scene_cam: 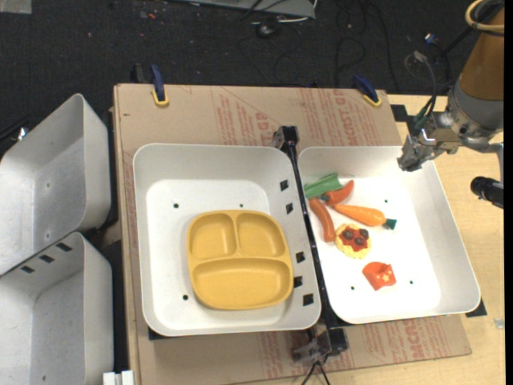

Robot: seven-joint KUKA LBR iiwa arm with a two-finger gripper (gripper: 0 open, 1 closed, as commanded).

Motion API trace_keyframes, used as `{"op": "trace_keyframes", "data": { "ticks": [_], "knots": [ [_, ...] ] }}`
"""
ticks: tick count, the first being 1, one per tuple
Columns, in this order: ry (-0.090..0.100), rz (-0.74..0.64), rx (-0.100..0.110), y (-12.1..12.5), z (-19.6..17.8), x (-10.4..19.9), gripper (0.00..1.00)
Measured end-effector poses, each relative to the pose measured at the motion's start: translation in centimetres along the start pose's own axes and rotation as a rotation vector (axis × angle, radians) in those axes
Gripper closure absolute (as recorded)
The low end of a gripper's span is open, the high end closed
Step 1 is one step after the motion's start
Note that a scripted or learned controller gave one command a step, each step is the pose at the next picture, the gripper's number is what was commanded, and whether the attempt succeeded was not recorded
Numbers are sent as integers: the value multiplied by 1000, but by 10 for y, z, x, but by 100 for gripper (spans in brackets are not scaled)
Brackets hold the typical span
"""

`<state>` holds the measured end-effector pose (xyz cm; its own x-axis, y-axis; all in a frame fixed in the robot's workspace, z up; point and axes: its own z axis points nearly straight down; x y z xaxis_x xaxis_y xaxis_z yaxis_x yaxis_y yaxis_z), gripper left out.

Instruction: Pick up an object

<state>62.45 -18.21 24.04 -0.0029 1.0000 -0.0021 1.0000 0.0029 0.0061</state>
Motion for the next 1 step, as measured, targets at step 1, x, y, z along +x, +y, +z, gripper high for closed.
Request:
{"op": "trace_keyframes", "data": {
  "ticks": [1],
  "knots": [
    [4,-4,8,-16,10,56,100]
  ]
}}
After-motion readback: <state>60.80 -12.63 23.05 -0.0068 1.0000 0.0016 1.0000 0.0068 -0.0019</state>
